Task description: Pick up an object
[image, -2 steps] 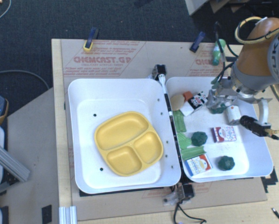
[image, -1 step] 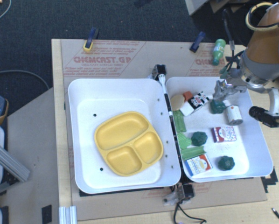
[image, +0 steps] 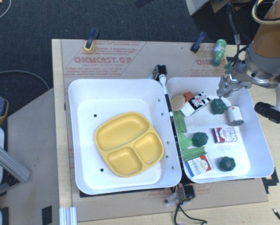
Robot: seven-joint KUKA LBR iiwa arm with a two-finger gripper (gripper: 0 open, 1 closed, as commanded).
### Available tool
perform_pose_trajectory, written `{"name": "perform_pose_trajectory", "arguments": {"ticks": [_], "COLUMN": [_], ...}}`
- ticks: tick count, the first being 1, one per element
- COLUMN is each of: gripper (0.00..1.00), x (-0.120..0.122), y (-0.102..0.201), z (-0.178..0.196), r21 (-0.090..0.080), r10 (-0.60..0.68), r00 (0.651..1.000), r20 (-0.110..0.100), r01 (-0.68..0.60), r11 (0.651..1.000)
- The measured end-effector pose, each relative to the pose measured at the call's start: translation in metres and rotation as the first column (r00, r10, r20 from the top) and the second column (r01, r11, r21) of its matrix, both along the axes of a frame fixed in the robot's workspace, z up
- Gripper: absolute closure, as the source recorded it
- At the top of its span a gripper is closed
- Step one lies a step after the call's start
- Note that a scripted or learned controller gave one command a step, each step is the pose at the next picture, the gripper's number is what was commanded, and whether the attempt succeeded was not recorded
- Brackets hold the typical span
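Note:
The right bin holds several small items. Among them are a dark green lump, a silver can, a red and white packet, a black and white spotted piece, a tan round piece, two more green lumps, and a small box. My gripper hangs over the bin's back right part, just above and behind the first green lump. I see nothing held in it.
The left bin holds a yellow divided plate. A green bottle stands on the board behind the right bin. Green strips lie along the right bin's left wall. The arm comes in at the upper right.

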State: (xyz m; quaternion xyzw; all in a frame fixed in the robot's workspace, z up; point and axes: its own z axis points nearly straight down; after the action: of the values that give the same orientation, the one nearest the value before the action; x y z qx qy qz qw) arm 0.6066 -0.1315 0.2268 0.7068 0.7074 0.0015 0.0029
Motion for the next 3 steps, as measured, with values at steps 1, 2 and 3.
{"name": "perform_pose_trajectory", "arguments": {"ticks": [1,2,3], "gripper": [1.00,1.00,1.00], "x": [-0.006,-0.029,-0.048], "y": [0.058,0.115,0.161], "z": [0.001,-0.007,0.005], "r21": [0.005,0.005,0.005], "r10": [0.006,0.005,0.005], "r00": [1.000,1.000,1.000], "r20": [-0.008,-0.011,-0.009], "r01": [-0.006,-0.005,-0.004], "r11": [1.000,1.000,1.000]}}
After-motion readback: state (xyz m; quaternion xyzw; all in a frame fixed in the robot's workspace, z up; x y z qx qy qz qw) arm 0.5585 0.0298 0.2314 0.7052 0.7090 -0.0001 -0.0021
